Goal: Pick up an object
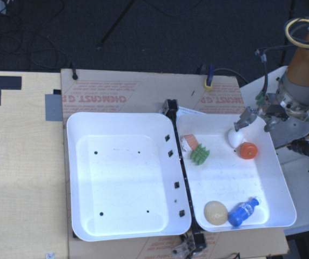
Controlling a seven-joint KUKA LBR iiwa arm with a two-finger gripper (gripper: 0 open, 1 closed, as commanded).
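Hovering over the right bin's far edge.
We see our tool point(257, 118) spread open, gripping nothing; the white egg point(235, 138) lies just below-left of it, orange ball point(247, 151) beside.

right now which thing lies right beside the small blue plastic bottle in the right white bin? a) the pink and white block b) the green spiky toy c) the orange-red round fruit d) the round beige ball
d: the small blue plastic bottle lies at the near edge of the right white bin with the round beige ball touching or nearly touching its left side; the other things sit farther back.
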